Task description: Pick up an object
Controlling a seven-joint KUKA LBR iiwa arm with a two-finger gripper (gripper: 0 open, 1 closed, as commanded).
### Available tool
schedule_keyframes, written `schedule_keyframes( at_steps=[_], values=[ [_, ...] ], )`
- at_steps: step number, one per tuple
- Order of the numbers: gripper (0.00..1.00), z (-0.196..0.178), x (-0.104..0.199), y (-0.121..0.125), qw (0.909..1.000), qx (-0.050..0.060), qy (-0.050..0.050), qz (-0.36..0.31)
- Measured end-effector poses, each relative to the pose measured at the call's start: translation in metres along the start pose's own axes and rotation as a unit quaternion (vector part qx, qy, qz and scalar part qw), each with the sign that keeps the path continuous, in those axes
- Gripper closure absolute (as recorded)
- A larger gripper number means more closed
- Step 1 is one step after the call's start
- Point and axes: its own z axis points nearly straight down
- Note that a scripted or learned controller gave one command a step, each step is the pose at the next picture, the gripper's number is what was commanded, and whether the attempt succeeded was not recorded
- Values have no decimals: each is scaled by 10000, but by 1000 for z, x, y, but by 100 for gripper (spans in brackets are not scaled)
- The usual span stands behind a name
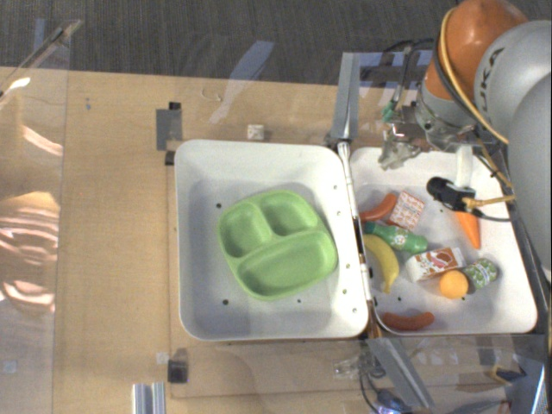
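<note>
No object is sitting in the claw (398, 152); all candidates are lying in the right bin (504, 310). The claw is hanging over that bin's far left corner, apart from the objects, and whether it is apart or together cannot be told.

Contents of the right bin:
- The upper sausage (379, 207) is lying nearest the claw, touching the box (408, 210) on its right.
- The bottle (395, 236) is lying on its side just below both.
- The banana (384, 261) is lying along the left wall, just beside the bottle.
- The carton (431, 264) is lying right of the banana, with the orange (454, 285) touching its lower right corner.
- The can (481, 273) is lying just beside the orange, on its right.
- The carrot (468, 228) is lying above the can, near the right wall.
- The lower sausage (407, 320) is lying by the near wall, apart from the rest.

The left bin (198, 188) is holding a green tray (276, 244) with three compartments, lying flat near its middle. Both bins are sitting side by side on the desk (103, 231). A small cube (254, 132) is resting on the desk just beyond the left bin
</note>
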Motion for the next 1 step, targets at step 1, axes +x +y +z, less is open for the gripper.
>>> schedule_keyframes(
  at_steps=[1],
  values=[
    [0,0,0,0,10000,3,-1,-1]
  ],
)
